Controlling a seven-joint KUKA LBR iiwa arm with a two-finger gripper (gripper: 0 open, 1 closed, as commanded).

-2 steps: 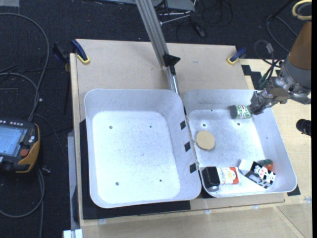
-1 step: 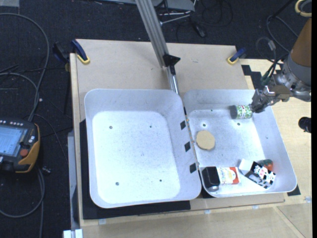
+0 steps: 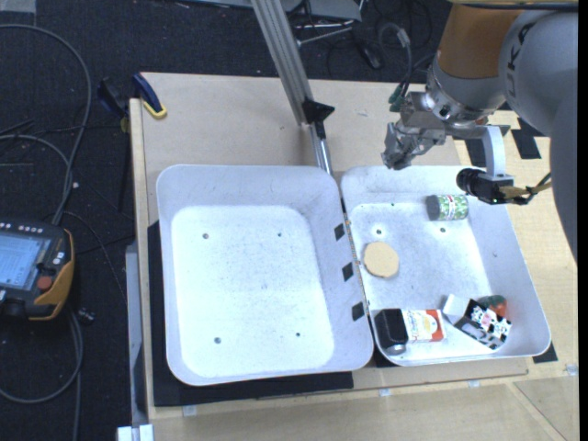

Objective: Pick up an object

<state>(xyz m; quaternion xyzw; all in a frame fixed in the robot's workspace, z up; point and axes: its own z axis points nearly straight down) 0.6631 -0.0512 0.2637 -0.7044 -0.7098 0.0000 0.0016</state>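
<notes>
Arm above the far edge of the right bin, objects scattered below it.

Nearest the camera, along the right bin's (image 3: pixel 524 274) front edge, lie a black block (image 3: pixel 391 329), a red and white packet (image 3: pixel 425 325) touching it, and a black, white and orange patterned box (image 3: pixel 484 321) in the front right corner. Farther in, a round tan disc (image 3: pixel 380 261) rests near the bin's left wall. Beyond it, a small green and white can (image 3: pixel 448 207) lies on its side by the far right wall. The left bin (image 3: pixel 184 246) sits alongside. At the back, the gripper (image 3: pixel 401 152) hangs over the right bin's far rim, well apart from every object; whether its claw is spread or closed cannot be told, and nothing is seen in it.
</notes>
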